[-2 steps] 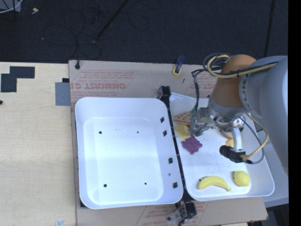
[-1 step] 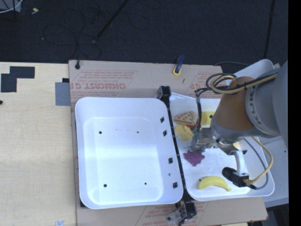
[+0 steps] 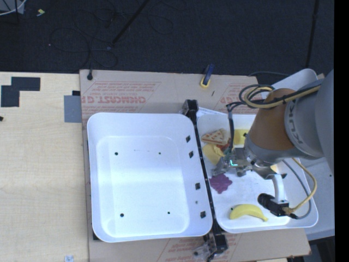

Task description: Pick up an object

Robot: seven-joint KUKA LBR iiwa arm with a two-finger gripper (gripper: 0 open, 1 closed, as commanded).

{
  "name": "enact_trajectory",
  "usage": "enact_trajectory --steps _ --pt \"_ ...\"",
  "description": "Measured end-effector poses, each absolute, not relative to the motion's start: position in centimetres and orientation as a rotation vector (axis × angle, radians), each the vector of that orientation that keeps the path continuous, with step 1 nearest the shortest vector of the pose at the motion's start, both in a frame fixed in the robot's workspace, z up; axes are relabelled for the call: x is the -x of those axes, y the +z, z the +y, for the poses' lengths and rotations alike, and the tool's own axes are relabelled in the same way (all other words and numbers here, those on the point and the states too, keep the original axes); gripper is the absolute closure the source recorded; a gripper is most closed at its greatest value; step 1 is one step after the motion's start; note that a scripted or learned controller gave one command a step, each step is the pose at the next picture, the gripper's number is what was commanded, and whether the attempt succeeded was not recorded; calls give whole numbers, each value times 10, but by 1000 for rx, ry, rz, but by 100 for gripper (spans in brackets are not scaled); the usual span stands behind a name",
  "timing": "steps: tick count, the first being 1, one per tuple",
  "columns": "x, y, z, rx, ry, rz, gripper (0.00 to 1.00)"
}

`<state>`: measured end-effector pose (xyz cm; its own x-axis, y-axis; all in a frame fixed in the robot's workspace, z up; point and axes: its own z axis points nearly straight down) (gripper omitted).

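- The claw (image 3: 229,165) hangs low in the right-hand bin (image 3: 305,220), near that bin's left wall, under the grey arm (image 3: 297,127) with its orange band. The wrist body hides its tip, so I cannot tell how it is set or whether anything sits in it.
- The nearest thing is the purple piece (image 3: 221,183), lying on the bin floor just below and slightly left of the claw; it looks close enough to touch, though contact is not clear. It is small, lumpy, with a ragged outline and no marked long axis, so I judge approach angle matters little.
- Just beyond the claw on its upper-left side lie the yellow piece (image 3: 211,153) and the sandwich-like wedge (image 3: 216,137), tan with a red edge, crowded together by the wall.
- Further out, toward the bin's near edge, the banana (image 3: 248,213) lies apart, its long axis running roughly left to right.
- The left-hand bin (image 3: 95,146) sits beside it on the worktop (image 3: 38,173).
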<state>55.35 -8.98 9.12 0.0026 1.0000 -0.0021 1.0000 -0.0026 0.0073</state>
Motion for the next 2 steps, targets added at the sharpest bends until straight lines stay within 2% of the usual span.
enact_trajectory --steps 1,2 --pt "-591 88 -135 -2221 -1 2219 0" --pt "-648 269 -27 -2201 20 2226 0"
